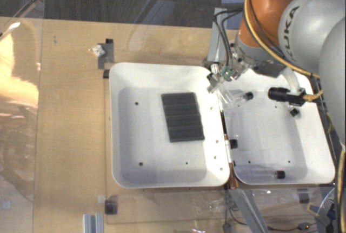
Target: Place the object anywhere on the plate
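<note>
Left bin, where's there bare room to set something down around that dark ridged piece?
In the left bin, bare white floor borders the dark ridged piece on all sides, widest toward the left wall and the near rim. It's crowded by the divider at the far right corner, where the gripper hangs.

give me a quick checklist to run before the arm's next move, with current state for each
1. Dark ridged plate lies flat in the left bin: ok.
2. Plate top free to take the object: ok, nothing rests on it.
3. Pincer located: ok, near the bins' shared edge at the far side.
4. Object held in the pincer: cannot tell, that area is too small and cluttered.
5. Object to place identified: cannot tell; the right bin shows only small dark marks.
6. Arm clear of the plate: ok, it is over the right bin.
</note>
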Robot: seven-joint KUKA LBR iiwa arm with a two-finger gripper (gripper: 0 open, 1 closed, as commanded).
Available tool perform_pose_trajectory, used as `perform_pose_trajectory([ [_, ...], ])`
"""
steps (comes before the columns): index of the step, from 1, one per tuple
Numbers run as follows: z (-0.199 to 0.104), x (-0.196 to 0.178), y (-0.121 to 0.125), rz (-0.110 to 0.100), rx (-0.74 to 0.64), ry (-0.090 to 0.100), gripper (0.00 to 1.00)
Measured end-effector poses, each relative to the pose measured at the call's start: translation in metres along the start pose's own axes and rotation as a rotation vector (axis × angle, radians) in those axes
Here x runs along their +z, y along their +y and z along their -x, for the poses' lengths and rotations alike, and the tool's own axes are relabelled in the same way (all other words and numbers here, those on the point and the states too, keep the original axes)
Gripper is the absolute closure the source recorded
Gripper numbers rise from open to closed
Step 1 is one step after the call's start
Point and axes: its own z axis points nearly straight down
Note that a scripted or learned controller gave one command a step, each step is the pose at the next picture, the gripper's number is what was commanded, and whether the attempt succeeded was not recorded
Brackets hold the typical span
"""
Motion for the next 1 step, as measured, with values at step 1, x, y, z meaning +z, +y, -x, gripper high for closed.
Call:
perform_pose_trajectory([
  [1, -0.0588, -0.0518, 0.0546, -0.003, 0.344, 0.001, 1.00],
])
